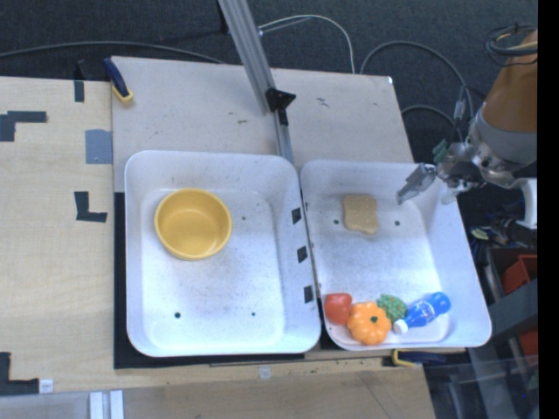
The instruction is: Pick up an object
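Objects lie clustered at the right bin's [454,234] near edge: red piece [337,305], orange pumpkin [369,322], green item [392,305], blue bottle [424,310]. Tan sponge [360,213] sits farther back. Left bin [140,234] contains a yellow bowl [193,223]. Gripper [417,184] hangs over the right bin's far right corner, grasping nothing; its opening is indeterminable.

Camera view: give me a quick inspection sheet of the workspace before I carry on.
Surface: bench bears left bin and right bin side by side.
Job's things: yellow bowl in left bin; tan sponge, red piece, orange pumpkin, green piece, blue bottle in right bin.
Clutter: blue-yellow clip on bench.
Grippers: gripper above right bin's upper right edge, nothing seen held.
Cables: loops behind bench.
Surroundings: metal pole.
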`<action>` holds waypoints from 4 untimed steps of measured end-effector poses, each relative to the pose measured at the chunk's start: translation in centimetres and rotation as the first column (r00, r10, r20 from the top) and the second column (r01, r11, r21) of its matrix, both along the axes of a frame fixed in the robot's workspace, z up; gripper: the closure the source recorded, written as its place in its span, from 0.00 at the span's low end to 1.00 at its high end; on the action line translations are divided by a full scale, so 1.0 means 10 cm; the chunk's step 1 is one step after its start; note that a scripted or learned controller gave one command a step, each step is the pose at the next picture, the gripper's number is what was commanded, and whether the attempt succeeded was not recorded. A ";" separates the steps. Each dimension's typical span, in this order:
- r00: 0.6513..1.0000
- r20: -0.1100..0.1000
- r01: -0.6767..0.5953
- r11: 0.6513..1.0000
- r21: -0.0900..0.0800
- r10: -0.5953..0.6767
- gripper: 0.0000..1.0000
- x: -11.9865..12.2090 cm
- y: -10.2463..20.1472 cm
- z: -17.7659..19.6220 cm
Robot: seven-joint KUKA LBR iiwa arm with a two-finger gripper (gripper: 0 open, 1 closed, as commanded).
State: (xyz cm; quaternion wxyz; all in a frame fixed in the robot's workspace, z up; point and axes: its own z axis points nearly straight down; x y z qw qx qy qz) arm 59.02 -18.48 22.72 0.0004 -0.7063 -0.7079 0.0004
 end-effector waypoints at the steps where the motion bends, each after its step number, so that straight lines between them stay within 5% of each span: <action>1: 1.000 0.000 0.000 1.000 0.000 0.000 0.00 0.00 0.00 0.00; 4: 1.000 0.000 0.000 1.000 -0.001 0.000 0.00 0.01 -0.03 -1.39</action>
